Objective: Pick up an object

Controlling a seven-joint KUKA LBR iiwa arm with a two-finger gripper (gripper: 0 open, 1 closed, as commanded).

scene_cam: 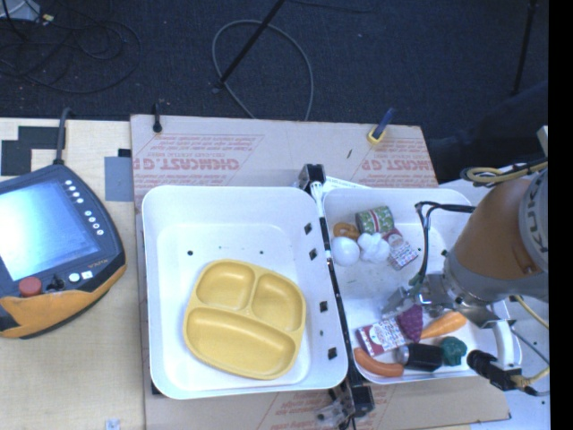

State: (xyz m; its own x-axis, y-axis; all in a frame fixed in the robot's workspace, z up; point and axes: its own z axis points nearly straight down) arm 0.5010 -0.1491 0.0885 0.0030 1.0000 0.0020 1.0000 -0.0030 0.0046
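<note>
The gripper (414, 296) hung low over the right bin (448, 200), just above a purple object (411, 321) lying near that bin's front edge, though whether it was released or clenched could not be told at this slant. The purple piece was crowded by an orange carrot-like object (441, 326), a red-and-white packet (382, 336) and a dark green item (452, 350), all touching or just beside it. A descent here could likely catch a neighbour instead, or nudge the pile so that the target slipped aside and the grasp came up with nothing.
</note>
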